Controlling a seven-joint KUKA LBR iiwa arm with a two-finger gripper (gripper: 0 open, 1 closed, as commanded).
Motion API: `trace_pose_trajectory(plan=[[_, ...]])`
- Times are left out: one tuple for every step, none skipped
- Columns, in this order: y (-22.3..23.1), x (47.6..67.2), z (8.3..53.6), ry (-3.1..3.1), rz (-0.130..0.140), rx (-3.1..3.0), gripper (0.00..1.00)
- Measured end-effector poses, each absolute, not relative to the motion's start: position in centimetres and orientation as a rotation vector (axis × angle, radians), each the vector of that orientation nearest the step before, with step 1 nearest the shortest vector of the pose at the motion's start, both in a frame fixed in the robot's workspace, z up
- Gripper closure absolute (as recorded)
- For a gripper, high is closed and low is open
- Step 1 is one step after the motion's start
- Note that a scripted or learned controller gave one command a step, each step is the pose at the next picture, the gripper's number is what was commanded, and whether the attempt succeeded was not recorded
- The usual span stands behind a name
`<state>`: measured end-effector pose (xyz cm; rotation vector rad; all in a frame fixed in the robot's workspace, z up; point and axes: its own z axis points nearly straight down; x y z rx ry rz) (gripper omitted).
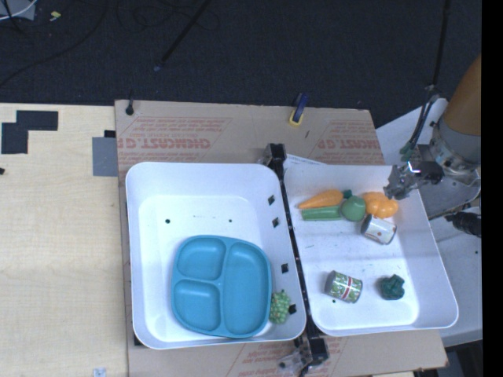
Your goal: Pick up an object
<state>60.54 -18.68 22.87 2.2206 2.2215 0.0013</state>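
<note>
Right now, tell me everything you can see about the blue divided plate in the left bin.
The blue divided plate is a light blue tray with rounded corners, plastic by its look and matte. Raised ridges split it into three compartments: two smaller ones on its left, one long one on its right. It lies flat, right side up, on the floor of the left bin, toward the near right corner. A small bunch of green grapes rests against its lower right edge.

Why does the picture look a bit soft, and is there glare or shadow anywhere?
In the camera view, light is even and diffuse: the white bins show no hard glare, and the blue tray casts just a faint shadow. Small things like the can look slightly blurred from low resolution. The arm at the right edge is softest, and the floor behind is dark.
</note>
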Motion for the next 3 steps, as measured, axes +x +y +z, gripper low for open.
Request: trace_pose_trajectory(plan=[[-13.4, 59.1, 23.8, 2.228, 0.001, 2.22, 1.0], [-9.0, 57.8, 23.9, 2.228, -0.001, 2.221, 1.0], [-5.4, 56.4, 21.6, 2.227, -0.004, 2.223, 1.0]])
